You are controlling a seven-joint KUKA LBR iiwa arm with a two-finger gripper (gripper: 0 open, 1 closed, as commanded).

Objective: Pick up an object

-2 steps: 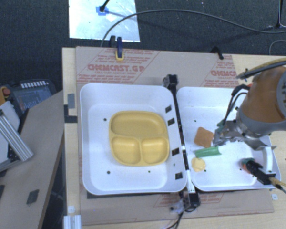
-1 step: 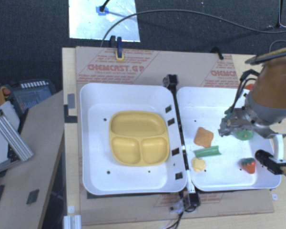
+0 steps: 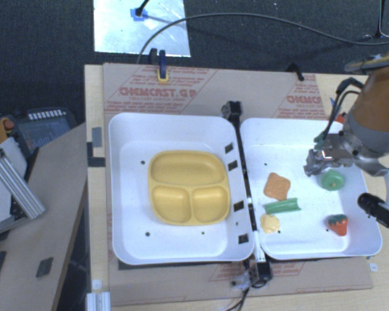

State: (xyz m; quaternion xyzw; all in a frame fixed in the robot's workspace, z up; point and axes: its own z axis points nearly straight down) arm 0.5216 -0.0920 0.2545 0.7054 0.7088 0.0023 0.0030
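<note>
The right bin [image 3: 292, 132] holds several small toy foods. An orange piece [image 3: 277, 186] lies near its middle, with a green pod [image 3: 282, 206] and a pale yellow piece [image 3: 270, 223] just below it. A red piece with a green top [image 3: 338, 224] sits at the front right. A round green object [image 3: 332, 180] rests toward the right wall. My gripper [image 3: 319, 162] hangs low over the bin, directly up and left of the round green object and very close to it.
The left bin [image 3: 126, 173] bears a yellow divided plate [image 3: 187, 186]. A black clip bar [image 3: 240, 180] runs between the two bins. The arm's orange band and grey wrist [image 3: 376, 115] cover the right bin's far right corner.
</note>
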